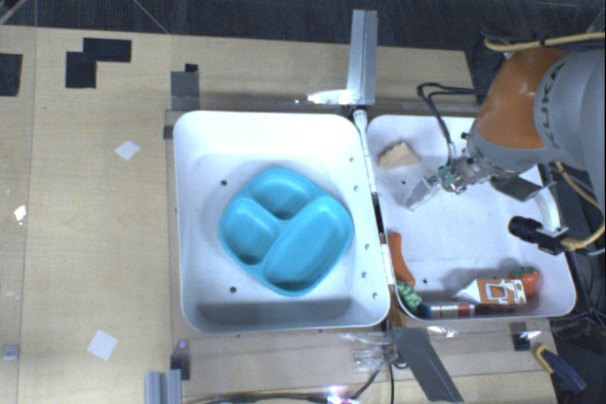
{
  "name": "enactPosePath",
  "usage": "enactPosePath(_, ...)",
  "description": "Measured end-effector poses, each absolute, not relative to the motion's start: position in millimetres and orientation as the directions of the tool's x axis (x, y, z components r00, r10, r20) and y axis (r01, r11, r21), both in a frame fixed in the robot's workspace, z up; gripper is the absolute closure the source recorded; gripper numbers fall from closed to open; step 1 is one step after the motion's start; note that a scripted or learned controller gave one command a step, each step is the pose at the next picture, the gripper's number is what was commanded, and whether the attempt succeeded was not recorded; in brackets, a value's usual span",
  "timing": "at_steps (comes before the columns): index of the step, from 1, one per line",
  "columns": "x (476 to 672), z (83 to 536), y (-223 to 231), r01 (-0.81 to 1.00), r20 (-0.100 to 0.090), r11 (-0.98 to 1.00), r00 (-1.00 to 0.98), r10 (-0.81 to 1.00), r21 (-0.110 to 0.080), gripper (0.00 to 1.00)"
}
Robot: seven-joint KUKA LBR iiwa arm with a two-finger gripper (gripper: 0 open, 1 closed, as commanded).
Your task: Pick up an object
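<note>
In the right bin, my gripper reaches in from the right and hangs low over the bin's upper left part. A tan, wedge-shaped piece lies just above and left of the gripper tip, apart from it. Along the bin's left wall lies an orange carrot-like item with a green item below it. A dark marker and an orange and white packet rest along the front wall. Nothing visible hangs from the gripper.
The left bin holds a blue divided plate in its middle. A metal post stands behind the wall between the bins. Black cables trail along the right bin's right side. The orange wrist band is above the bin's back right corner.
</note>
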State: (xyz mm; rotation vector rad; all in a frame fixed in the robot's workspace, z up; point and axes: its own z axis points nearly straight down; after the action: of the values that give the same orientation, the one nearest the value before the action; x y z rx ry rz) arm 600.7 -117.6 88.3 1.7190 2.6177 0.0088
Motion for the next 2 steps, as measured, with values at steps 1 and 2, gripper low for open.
enactPosePath(1,631.7,88,-94,0.883,-0.005,0.468,-0.468,0.883,0.008,0.00)
enactPosePath(2,668.9,88,-98,0.974,-0.002,0.228,-0.228,0.974,-0.002,0.00)
